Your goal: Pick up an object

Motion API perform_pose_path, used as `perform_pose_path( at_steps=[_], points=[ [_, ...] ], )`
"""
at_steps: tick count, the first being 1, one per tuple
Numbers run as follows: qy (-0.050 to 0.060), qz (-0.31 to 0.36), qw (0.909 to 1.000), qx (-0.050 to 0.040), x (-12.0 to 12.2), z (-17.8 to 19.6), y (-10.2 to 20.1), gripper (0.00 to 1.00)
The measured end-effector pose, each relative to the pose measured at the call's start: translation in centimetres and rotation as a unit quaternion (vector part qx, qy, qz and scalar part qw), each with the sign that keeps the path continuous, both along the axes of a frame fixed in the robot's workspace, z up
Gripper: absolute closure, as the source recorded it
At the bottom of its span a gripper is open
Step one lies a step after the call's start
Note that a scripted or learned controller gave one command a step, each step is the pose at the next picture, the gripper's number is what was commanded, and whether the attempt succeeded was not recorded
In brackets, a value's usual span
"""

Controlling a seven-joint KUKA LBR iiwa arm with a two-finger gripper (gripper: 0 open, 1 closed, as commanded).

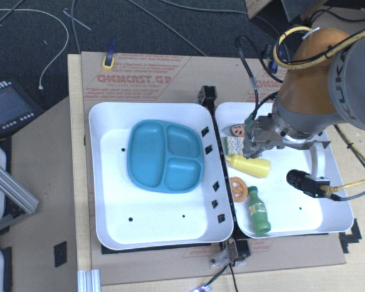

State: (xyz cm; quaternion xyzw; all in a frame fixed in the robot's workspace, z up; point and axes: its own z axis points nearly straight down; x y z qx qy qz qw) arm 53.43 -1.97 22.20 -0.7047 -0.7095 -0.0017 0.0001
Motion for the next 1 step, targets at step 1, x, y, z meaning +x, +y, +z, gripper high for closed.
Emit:
perform_pose_path(
  at_steps=[1],
  points=[
    [0.0,0.0,1.0,0.0001,1.61,-0.14,5.32,1.0]
  ],
)
